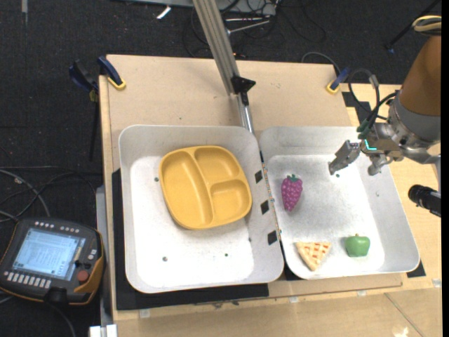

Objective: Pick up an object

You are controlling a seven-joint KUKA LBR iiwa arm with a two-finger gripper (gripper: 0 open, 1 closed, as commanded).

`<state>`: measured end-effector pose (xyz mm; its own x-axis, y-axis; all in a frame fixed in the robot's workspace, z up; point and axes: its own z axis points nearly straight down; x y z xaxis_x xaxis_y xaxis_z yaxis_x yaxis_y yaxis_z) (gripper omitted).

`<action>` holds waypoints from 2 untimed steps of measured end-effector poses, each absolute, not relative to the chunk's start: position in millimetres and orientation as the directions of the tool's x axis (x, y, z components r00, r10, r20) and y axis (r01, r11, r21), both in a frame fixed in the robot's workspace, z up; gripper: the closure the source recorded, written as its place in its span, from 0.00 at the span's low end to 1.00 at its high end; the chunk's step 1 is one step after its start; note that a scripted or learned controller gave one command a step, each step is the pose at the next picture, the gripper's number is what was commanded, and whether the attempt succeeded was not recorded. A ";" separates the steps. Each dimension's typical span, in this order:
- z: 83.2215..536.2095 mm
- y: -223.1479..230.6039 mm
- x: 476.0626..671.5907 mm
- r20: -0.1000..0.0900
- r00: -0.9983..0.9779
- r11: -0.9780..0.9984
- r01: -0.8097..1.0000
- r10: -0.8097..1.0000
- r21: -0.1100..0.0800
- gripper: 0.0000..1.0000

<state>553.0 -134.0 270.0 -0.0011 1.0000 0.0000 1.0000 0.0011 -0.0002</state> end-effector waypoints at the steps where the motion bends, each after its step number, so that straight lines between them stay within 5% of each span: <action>1: 211.9 -141.7 547.3 0.000 0.002 -0.002 1.000 1.000 -0.006 0.00; 2: 164.1 -134.6 552.1 0.001 0.000 0.000 1.000 1.000 -0.005 0.00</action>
<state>552.1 -134.6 164.1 -0.0004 1.0000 0.0008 1.0000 0.0004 -0.0051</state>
